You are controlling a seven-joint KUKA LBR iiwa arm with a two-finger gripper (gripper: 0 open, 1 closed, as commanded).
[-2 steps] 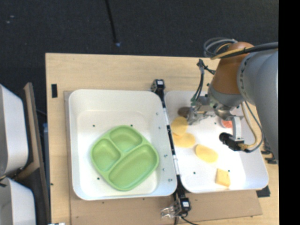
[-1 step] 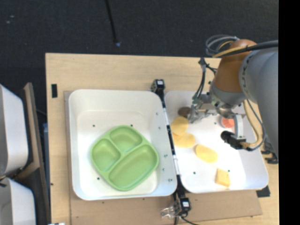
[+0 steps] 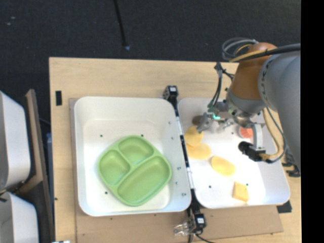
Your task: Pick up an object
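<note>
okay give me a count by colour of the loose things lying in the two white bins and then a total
Green: 1, the divided plate in the left bin.
Yellow: 4, the pieces and in the right bin.
Orange-red: 1, the piece partly hidden behind the arm.
Total: 6

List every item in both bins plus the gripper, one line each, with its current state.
green divided plate: flat in the left bin, compartments bare.
yellow pieces: lying loose in the right bin, near the divider.
yellow oval piece: lying flat, apart from the others.
yellow wedge: resting near the front wall.
red piece: partly hidden under the arm.
gripper: low over the right bin.
</note>
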